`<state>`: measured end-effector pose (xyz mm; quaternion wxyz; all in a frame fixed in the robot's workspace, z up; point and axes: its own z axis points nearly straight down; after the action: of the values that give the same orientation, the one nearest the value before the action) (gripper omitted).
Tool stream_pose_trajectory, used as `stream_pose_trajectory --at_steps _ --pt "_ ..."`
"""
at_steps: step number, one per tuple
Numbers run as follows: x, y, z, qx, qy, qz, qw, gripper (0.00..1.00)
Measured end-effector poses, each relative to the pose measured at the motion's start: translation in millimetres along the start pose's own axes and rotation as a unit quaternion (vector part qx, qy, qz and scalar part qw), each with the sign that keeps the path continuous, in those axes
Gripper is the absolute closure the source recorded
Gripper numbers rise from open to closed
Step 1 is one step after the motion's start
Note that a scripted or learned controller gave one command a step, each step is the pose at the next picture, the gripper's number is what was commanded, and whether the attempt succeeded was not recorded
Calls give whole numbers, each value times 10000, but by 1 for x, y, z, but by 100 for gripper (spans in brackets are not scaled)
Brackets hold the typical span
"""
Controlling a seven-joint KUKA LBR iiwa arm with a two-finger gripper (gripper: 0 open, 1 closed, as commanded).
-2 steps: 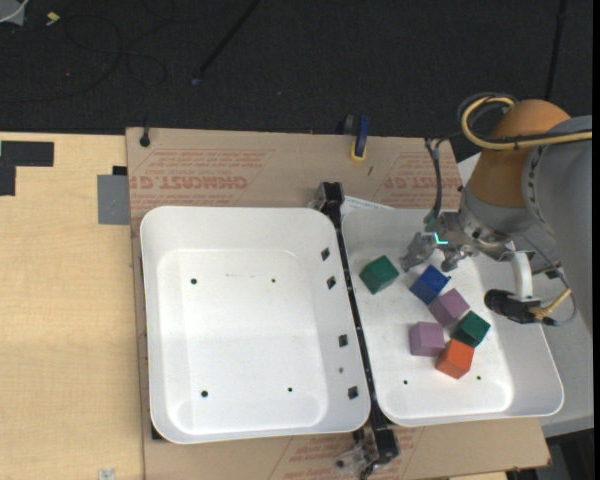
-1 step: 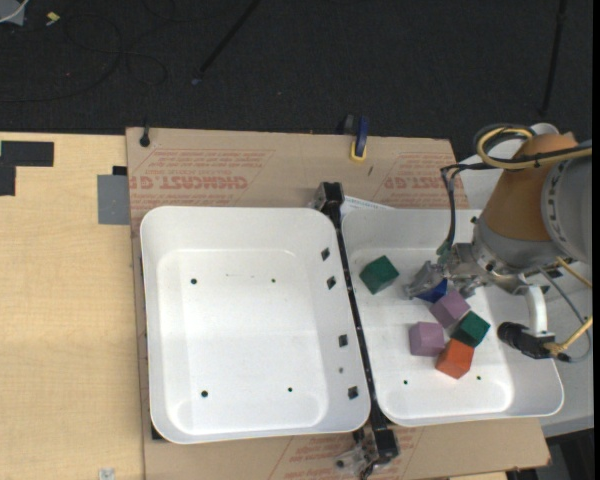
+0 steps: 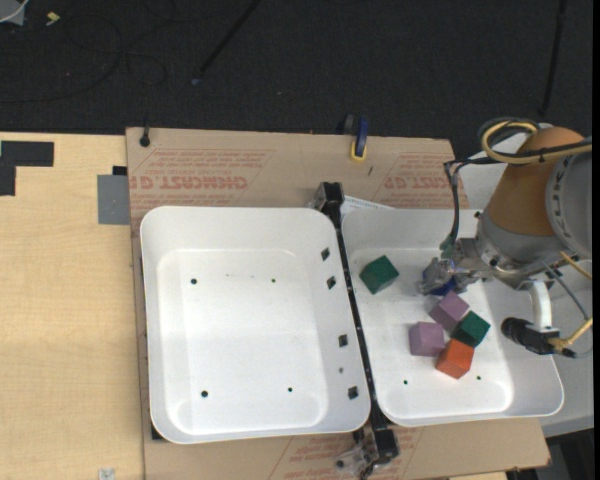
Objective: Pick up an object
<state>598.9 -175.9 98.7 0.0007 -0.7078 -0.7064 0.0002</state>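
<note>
The arm [image 3: 525, 203] comes in from the right w/ its orange band up top, and the tool [image 3: 442, 278] sits low over the right bin [image 3: 535, 393], just left of the wrist. Can't tell whether the tool is released or clenched; the tip is a dark, blurry cluster, w/ something small and blue-purple right at it, too unclear to say if it's gripped. Blocks all lie in the right bin: a green cube [image 3: 379, 273] sits alone toward the divider, left of the tool and apart from it. Below the tool is a tight group: a light purple cube [image 3: 448, 311] just under the tool, a dark green cube [image 3: 473, 327] touching it on the right, a second purple cube [image 3: 426, 339] at lower left, and an orange cube [image 3: 455, 359] at the bottom of the group, touching or nearly touching the dark green one. The left bin [image 3: 160, 318] sits beside it, the two sharing a black-clipped seam. Both bins rest on a cardboard sheet [image 3: 240, 173] on the light wood worktop [image 3: 50, 318]. A blue-and-yellow clamp [image 3: 358, 138] grips the cardboard's far edge.
</note>
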Motion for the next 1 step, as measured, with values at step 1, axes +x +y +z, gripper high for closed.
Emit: stream_pose_trajectory --at_steps 1 --pt "63 19 -36 -6 5 -37 10000 100"
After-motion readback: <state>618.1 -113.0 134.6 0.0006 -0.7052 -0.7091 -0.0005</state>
